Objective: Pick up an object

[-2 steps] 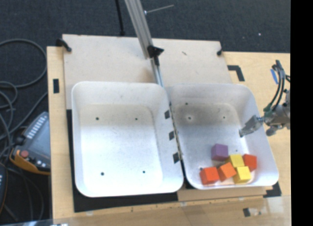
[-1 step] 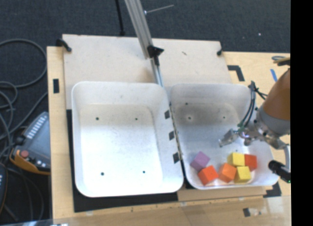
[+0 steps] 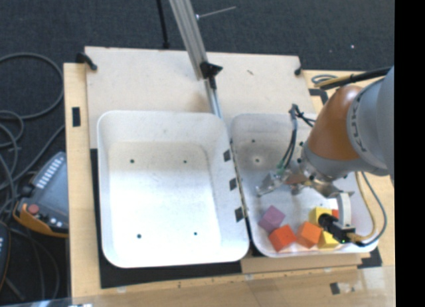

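The metal two-finger gripper (image 3: pixel 280 183) is seen low inside the right shallow white bin (image 3: pixel 255 141), its grip state not discernible, while a purple cube (image 3: pixel 271 218), red-orange cube (image 3: pixel 281 238), orange cube (image 3: pixel 309 234) and yellow block (image 3: pixel 330 240) are clustered near it along the bin's near wall.

A dark grey carpet (image 3: pixel 299 6) covered the floor around the pale wooden bench (image 3: pixel 146 80). Black cables (image 3: pixel 20 109) looped over the carpet on the left, near a control pendant (image 3: pixel 43 196) with an orange edge. A slanted aluminium post (image 3: pixel 184 20) crossed the bench's far side, and small black clamps (image 3: pixel 89 62) sat at its far corners.
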{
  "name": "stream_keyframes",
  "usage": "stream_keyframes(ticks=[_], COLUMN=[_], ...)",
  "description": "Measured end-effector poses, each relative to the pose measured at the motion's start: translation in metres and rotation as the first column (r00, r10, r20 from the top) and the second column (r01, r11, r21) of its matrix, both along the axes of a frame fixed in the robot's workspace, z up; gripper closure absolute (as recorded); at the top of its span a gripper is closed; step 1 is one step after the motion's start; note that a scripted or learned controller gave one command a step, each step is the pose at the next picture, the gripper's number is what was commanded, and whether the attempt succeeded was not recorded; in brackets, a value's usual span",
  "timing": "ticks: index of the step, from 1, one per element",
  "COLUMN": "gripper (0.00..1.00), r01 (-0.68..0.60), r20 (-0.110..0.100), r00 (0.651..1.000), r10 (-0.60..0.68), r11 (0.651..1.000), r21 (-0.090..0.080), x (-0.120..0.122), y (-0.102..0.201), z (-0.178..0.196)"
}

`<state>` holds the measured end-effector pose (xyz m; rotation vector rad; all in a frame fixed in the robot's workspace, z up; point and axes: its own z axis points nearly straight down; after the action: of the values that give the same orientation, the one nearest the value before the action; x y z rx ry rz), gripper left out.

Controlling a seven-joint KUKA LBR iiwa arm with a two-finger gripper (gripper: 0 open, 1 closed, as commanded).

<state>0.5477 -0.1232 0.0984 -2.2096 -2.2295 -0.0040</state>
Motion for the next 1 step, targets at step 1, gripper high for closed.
stream_keyframes(ticks=[1], gripper=[0.0], r01=[0.011], r20=[0.004], r00=[1.0], r10=[-0.011], r11=[1.0], r21=[-0.005], x=[-0.0344], y=[0.0207], z=[-0.0006])
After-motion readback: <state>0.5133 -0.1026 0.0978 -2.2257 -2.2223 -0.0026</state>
